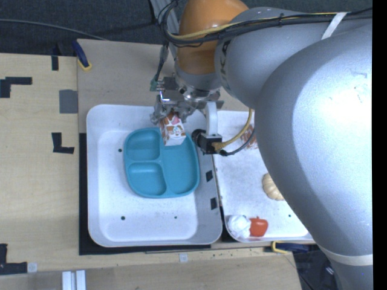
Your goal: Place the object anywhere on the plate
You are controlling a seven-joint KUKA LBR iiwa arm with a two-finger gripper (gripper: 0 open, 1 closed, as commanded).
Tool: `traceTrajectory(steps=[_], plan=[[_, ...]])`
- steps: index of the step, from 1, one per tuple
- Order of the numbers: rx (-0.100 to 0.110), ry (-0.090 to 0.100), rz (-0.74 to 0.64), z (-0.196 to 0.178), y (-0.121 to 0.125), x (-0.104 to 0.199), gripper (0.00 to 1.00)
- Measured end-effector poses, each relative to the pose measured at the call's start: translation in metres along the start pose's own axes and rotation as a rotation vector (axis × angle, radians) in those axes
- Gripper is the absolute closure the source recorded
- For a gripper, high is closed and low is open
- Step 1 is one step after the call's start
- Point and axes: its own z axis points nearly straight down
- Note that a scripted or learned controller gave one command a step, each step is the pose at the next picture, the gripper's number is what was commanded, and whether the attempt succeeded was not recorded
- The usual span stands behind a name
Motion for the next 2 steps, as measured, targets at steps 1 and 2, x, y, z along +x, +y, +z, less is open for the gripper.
traceTrajectory(steps=[1,2], plan=[[-0.003,0.001,0.001,-0.0050,0.0055,0.0059,1.00],[-0.002,0.000,0.001,-0.0049,0.0052,0.0058,0.00]])
